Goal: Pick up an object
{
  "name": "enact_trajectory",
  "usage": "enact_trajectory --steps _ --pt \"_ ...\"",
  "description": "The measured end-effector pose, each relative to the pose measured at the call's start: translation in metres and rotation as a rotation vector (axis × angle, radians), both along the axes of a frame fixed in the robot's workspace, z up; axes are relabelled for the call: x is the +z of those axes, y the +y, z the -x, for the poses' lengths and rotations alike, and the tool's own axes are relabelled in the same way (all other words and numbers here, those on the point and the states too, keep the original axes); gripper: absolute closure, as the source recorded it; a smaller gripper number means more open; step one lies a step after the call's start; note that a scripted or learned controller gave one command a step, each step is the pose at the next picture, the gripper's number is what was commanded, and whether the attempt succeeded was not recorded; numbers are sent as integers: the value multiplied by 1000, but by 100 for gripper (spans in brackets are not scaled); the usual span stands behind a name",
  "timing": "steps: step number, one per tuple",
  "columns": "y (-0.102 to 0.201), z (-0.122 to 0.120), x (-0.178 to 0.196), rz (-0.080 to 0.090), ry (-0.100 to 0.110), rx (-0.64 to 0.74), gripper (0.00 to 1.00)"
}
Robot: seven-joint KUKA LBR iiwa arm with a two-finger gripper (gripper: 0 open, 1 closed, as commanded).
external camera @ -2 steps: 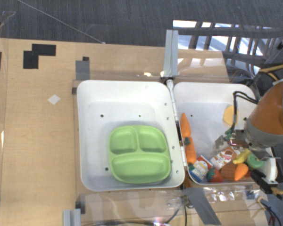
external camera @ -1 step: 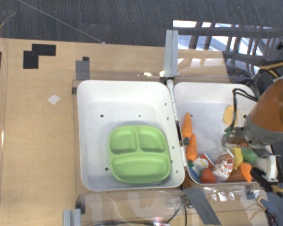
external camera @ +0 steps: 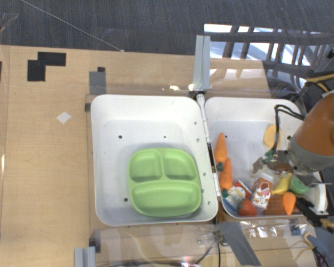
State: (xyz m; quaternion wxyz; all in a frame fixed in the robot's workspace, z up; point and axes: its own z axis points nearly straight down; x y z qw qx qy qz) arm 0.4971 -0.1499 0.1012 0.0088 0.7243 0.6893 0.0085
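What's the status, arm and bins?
Gripper low over right white bin, above the toy food pile. Nothing visibly held. Green divided plate sits in left white bin.

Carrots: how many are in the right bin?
3. Two lie end to end along the left wall; a third sits at the bottom right, near the hand. More may hide under the arm.
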Motion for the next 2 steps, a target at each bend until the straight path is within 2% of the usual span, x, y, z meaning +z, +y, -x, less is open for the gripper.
enact_trajectory --steps 1,2 --pt "38 3 -9 8 -1 -31 0" --pt "63 -52 -8 1 22 168 0"
